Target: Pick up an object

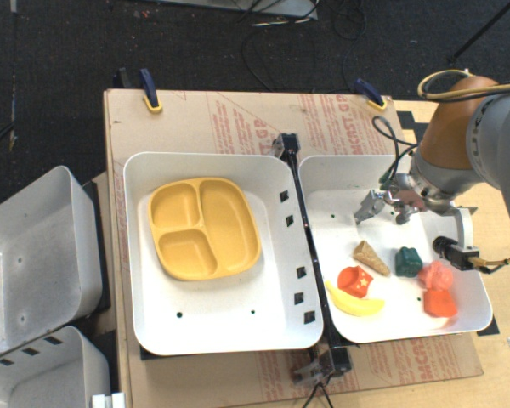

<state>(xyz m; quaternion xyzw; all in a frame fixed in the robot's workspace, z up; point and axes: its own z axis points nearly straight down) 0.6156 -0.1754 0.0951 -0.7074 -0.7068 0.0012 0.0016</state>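
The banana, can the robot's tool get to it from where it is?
Probably yes. The banana lies uncovered near the right bin's front edge, a red piece touching it, and the tool hangs over the same bin.

yellow divided plate [205, 229], white bins [212, 334], dark green block [408, 262], yellow banana [354, 303]

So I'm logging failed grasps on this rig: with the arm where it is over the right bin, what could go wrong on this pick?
1. The end effector sits above bare bin floor, apart from the toys, so closing here would likely grab nothing.
2. The red piece touches the yellow banana, with the tan wedge close by; a grasp there may catch two or push one away.
3. The orange block lies near the right bin's wall, leaving little clearance.
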